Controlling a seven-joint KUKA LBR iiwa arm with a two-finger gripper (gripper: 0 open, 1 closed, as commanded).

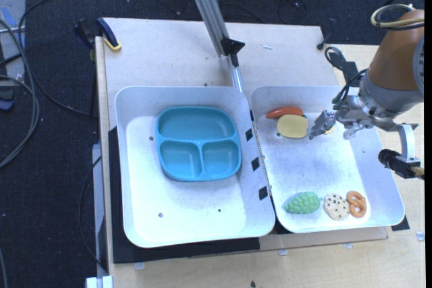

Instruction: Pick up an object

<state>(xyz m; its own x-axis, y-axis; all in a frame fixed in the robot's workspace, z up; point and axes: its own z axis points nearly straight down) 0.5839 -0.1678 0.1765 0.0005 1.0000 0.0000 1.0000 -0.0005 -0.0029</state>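
Note:
The right bin [378, 172] holds a yellow rounded piece [293, 126] with an orange-red piece [284, 112] just behind it, both near the bin's far left corner. Along its near edge lie a green lumpy piece [302, 203], a pale spotted cookie [335, 206] and a brown pretzel [356, 204]. My gripper [321, 125] hangs low at the right of the yellow piece, its dark fingers close to that piece's right edge. Nothing shows between the fingers.
The left bin [135, 212] carries a blue divided tray [199, 143]. A slanted metal pole [209, 3] rises from behind the bins' seam. The arm's grey and orange body [398, 77] overhangs the right bin's far right corner.

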